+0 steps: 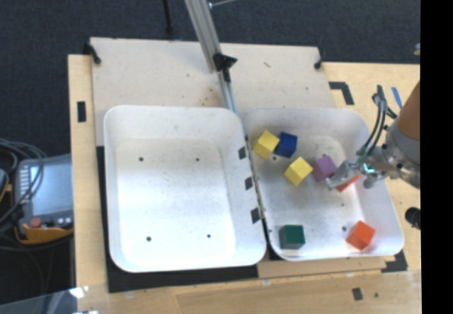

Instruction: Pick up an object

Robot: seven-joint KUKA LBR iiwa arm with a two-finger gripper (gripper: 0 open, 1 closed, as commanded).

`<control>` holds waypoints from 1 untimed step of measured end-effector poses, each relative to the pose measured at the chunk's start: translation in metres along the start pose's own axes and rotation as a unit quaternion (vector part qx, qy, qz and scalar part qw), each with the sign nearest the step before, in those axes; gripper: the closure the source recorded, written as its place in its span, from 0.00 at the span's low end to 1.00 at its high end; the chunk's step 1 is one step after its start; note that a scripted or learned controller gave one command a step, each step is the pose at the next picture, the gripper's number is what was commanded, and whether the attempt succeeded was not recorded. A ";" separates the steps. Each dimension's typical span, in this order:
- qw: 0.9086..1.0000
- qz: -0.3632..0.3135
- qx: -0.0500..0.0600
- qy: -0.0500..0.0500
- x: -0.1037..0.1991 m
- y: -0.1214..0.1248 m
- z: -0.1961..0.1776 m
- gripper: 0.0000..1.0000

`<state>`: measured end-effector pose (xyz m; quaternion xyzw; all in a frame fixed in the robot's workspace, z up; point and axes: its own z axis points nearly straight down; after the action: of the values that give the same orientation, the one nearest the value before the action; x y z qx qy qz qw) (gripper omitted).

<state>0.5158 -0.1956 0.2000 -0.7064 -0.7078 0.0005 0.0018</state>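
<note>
My gripper [352, 175] reaches in from the right, low over the right bin [333, 119], beside a purple cube [324, 166]. A small red block [345, 183] shows right at the gripper's tip, partly hidden by it; whether it is gripped is unclear. Further left in this bin lie a yellow cube [267, 143], a blue cube [287, 144] touching it, and a second yellow cube [298, 170]. A green cube [291, 236] and an orange cube [360, 235] sit near the front wall.
The left bin [113, 121] stands beside the right one, with a ridge between them. A slanted metal rail [200, 12] rises behind the bins. Cables hang by the arm's wrist [396, 143] at the right.
</note>
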 end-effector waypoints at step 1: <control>1.000 0.000 -0.002 -0.001 0.000 0.001 -0.002 0.00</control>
<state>0.5169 -0.1956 0.2022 -0.7066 -0.7076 -0.0007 -0.0003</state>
